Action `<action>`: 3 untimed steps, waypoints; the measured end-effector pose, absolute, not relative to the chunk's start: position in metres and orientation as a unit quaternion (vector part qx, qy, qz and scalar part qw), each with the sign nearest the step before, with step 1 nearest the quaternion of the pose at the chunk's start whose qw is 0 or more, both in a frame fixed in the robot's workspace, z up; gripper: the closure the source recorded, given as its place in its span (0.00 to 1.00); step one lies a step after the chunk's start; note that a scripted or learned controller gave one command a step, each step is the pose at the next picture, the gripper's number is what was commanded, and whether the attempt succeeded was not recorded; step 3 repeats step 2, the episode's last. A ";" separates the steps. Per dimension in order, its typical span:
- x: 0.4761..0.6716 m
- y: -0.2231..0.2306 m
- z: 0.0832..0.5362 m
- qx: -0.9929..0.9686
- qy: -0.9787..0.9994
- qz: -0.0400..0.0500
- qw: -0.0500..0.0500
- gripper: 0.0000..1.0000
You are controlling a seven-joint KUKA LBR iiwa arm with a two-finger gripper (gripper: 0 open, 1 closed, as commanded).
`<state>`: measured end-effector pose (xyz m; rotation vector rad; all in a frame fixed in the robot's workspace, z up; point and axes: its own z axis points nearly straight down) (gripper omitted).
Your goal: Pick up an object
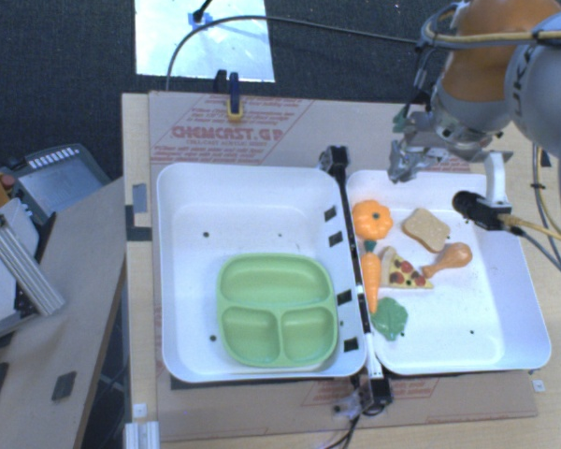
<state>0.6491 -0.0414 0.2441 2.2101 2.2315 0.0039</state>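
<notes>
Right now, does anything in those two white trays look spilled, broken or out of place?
Nothing looks spilled or broken. The toy foods, pumpkin, bread slice, drumstick, pizza slice, carrot and broccoli, crowd the right bin's left side. The green divided plate lies flat in the left bin.

So the counter [140,251] is tan wood, with a printed cardboard sheet [234,129] laid flat over it. Two shallow white bins sit on that side by side, left bin [182,204] touching right bin [514,316] along the middle.
</notes>
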 end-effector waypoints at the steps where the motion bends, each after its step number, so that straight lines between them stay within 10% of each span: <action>1: 0.642 0.014 0.229 0.704 0.711 0.001 -0.001 1.00; 3: 0.635 0.077 0.223 0.703 0.711 0.001 -0.001 1.00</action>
